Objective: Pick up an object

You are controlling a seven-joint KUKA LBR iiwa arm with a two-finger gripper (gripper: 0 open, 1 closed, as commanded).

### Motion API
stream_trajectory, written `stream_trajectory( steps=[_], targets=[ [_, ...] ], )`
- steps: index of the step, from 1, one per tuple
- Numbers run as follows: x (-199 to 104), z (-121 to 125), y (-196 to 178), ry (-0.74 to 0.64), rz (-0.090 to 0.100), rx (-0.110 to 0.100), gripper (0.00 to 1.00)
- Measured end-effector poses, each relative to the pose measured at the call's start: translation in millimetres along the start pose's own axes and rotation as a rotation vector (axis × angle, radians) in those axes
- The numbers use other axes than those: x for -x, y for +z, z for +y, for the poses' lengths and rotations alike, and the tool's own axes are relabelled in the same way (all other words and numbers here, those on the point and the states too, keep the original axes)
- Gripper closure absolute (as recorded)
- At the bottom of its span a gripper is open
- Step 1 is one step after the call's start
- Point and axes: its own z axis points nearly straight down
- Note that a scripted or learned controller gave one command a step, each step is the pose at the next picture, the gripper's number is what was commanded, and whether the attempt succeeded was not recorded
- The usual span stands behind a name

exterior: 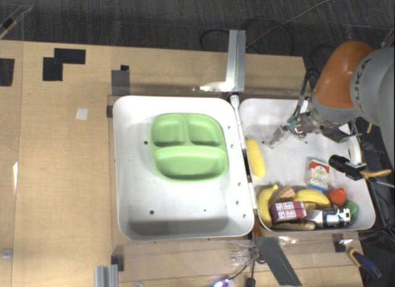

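From my station I see the gripper (pixel 285 133) low over the bare upper part of the right bin (pixel 262 112), and I cannot tell its state because it is small and blurred here. Nothing is between it and the bin floor that I can make out. The objects to pick are well apart from it: the corn cob (pixel 255 158) lies along the bin's left wall, the small carton (pixel 318 175) is in the middle, and the bananas (pixel 290 197) and purple box (pixel 287 210) are crowded with other items at the bottom edge. My worry is that a grasp from here would miss the objects. In the crowded pile, it could also push items aside or catch two together. The green tray (pixel 187 145) sits in the left bin (pixel 126 156).
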Motion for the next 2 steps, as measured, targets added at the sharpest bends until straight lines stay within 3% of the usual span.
stream_trajectory(
  steps=[1, 2],
  targets=[
    [26.1, -34.1, -0.9, 0.009, -0.003, 0.001, 0.00],
    [-8.1, 16.5, 0.6, -0.008, 0.000, 0.001, 0.00]
  ],
)
